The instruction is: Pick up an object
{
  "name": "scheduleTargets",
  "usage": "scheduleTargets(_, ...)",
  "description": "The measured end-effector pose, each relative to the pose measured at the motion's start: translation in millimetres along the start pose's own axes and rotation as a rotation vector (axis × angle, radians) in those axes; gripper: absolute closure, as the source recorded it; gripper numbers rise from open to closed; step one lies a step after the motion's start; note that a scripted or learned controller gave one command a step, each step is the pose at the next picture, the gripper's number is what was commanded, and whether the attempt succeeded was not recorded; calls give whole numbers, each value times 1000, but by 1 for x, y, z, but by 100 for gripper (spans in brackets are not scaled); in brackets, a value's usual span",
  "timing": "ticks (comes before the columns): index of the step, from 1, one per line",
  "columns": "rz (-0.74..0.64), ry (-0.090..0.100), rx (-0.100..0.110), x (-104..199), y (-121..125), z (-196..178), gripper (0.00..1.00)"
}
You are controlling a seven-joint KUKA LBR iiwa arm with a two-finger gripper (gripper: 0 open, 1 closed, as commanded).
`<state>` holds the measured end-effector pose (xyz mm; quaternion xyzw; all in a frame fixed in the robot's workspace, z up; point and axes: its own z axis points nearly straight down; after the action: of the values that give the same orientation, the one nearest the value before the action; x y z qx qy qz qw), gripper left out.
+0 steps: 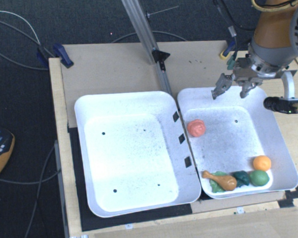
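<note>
Step in hand: approach, nothing grasped yet. Gripper (234,88) hovers above the far rim of the right bin (272,133), fingers spread wide with nothing between them.

Candidate objects, all placed relative to the right bin: pink ball (196,128) against its left wall, well apart from the rest. In its near-right corner, a cluster: orange ball (262,163), green ball (259,178), dark teal lump (241,177), tan drumstick-shaped toy (220,180), packed touching or nearly so.

Next move, as I judge it: come toward the near side, descend over one item, close. Pink ball looks like the easiest target because it's isolated, but it hugs the wall.

Materials: balls look smooth, rounded, probably plastic or rubber; hard to confirm at this resolution. Bin is glossy white with dark specks, shallow, rounded corners. Left bin (90,145) sits beside it on the bench (109,62).
</note>
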<state>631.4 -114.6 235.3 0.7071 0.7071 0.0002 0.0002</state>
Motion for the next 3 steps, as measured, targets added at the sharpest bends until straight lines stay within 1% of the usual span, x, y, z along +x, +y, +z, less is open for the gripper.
scheduleTargets(1, 2, 1, 10, -13, -71, 116, 0)
scheduleTargets(2, 0, 0, -1, -12, -67, 100, 100)
scheduleTargets(3, -3, -1, -9, 12, -9, -5, 100)
